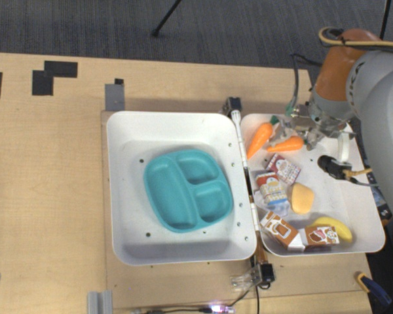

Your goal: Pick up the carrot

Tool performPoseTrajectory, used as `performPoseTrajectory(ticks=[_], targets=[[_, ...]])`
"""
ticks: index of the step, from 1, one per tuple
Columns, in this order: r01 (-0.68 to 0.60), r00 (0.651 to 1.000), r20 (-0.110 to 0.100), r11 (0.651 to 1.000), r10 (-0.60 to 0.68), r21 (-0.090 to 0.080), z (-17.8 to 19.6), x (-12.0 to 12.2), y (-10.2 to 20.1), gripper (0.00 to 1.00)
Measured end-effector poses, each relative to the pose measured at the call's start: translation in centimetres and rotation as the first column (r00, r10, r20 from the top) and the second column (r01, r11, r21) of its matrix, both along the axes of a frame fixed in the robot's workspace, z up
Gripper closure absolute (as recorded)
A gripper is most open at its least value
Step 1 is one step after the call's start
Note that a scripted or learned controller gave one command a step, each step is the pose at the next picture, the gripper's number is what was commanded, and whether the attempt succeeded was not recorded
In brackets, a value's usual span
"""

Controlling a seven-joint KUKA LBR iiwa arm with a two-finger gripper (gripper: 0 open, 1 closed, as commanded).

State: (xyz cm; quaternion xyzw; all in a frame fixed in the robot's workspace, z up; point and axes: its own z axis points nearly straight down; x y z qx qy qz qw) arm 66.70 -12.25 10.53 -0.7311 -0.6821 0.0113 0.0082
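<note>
carrot (260, 139): we count two orange pieces in the top-left corner of the right bin (373, 224). This one leans against the bin's left wall, slanting up to the right. The second carrot (285, 146) lies flat just beside it, pointing at the gripper.
gripper (300, 133): down low in the same corner, right at the thick end of the flat piece. Too cluttered there for us to tell how far apart it stands, or whether it has hold of anything, so we're not calling it a grab.
arm (340, 64): comes in from the right, wrist angled over the bin's top edge, we guess because the target sits tight in a corner.
clutter: small cartons (279, 175), a yellow wedge (302, 198) and a banana (333, 227) sit lower in the bin, apart from the carrots, so they shouldn't interfere.
left bin (128, 136): holds a teal tray (187, 190), nothing else.
our read: approach stage, lift not yet done; the wall could block a finger.
</note>
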Motion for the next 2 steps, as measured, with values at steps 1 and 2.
performPoseTrajectory(ticks=[1,2], targets=[[0.103,0.994,0.033,0.995,-0.103,0.002,-1.9,-0.8,-0.2,0.0],[0.102,0.995,0.013,0.995,-0.102,-0.001,-0.8,-1.1,-0.4,1.0]])
